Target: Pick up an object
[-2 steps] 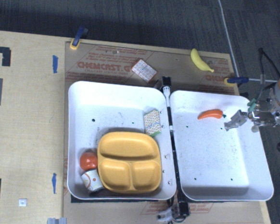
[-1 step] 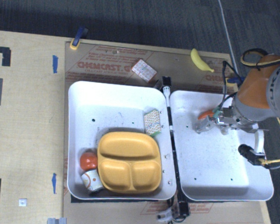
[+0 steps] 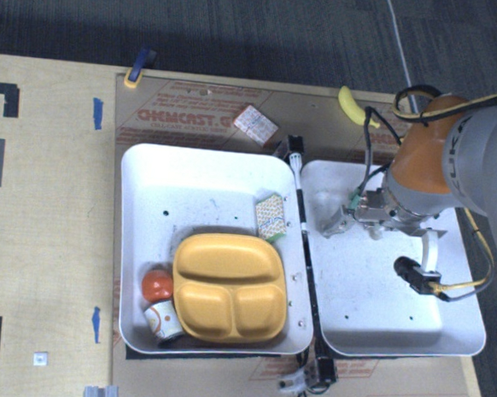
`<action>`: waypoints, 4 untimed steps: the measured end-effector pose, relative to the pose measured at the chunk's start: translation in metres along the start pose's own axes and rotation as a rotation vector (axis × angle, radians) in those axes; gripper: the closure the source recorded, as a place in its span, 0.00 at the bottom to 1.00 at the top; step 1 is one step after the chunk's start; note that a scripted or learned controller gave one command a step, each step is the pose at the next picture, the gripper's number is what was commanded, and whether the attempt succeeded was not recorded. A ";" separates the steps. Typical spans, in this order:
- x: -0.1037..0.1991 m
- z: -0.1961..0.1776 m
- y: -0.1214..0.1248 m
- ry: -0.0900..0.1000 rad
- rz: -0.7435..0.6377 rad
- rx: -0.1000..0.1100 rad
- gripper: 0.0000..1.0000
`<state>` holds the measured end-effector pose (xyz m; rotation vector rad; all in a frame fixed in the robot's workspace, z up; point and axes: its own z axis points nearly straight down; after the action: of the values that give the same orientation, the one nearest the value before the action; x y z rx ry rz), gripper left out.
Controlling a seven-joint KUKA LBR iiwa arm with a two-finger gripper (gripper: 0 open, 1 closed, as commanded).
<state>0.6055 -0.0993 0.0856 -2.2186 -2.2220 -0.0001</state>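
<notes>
The yellow tray [image 3: 229,288], lying long side across the front of the left bin [image 3: 135,227] with a red ball [image 3: 156,284] and a can [image 3: 163,319] touching its left edge, is sitting well left of the gripper [image 3: 369,213], which is hovering over the right bin [image 3: 443,337], fingers impossible to read.
</notes>
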 end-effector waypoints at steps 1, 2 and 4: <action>-0.034 0.001 0.052 0.002 0.003 0.011 0.00; -0.034 -0.010 0.053 -0.002 0.000 0.005 1.00; -0.007 -0.138 -0.087 0.000 0.002 0.001 1.00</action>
<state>0.5185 -0.1071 0.2241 -2.2212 -2.2193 0.0011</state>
